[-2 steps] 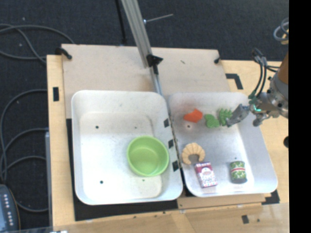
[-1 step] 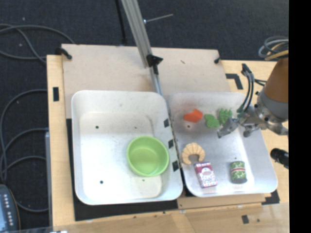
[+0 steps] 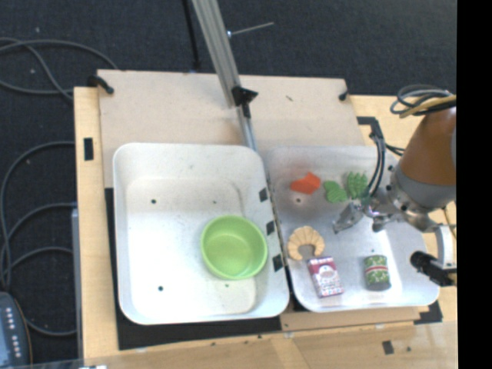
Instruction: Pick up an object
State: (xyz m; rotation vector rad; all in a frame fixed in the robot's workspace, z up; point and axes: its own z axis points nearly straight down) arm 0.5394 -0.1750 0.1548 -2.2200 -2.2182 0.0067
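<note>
The camera view looks down on a pale wood bench (image 3: 196, 110) carrying two shallow white plastic bins with rounded corners, set side by side and touching along their inner edges. The left bin (image 3: 154, 175) has a smooth, faintly speckled floor and holds one thing: a round lime-green plastic bowl (image 3: 234, 247), glossy and upright, near its lower right corner.

The right bin (image 3: 400, 290) holds five small items. One orange toy piece (image 3: 306, 183), irregular in shape, lies toward the far side. Beside it to the right sits one green leafy toy vegetable (image 3: 347, 186), knobbly and lobed. Nearer the front lie one tan croissant-shaped toy (image 3: 306, 241), curved with ridged segments, one small red-and-white carton (image 3: 325, 276), boxy and lying flat, and one short can with a dark green label (image 3: 376, 272). Printing on the carton and the can is too small to read.

The grey arm with its orange band (image 3: 430, 152) reaches in over the right bin. Its metal tool (image 3: 350, 217) hangs low over the bin floor, just below the green vegetable and up and right of the croissant, with nothing visibly between its fingers; how far they are parted cannot be made out.

One ribbed aluminium bar (image 3: 217, 37) slants across the bench from the top.
</note>
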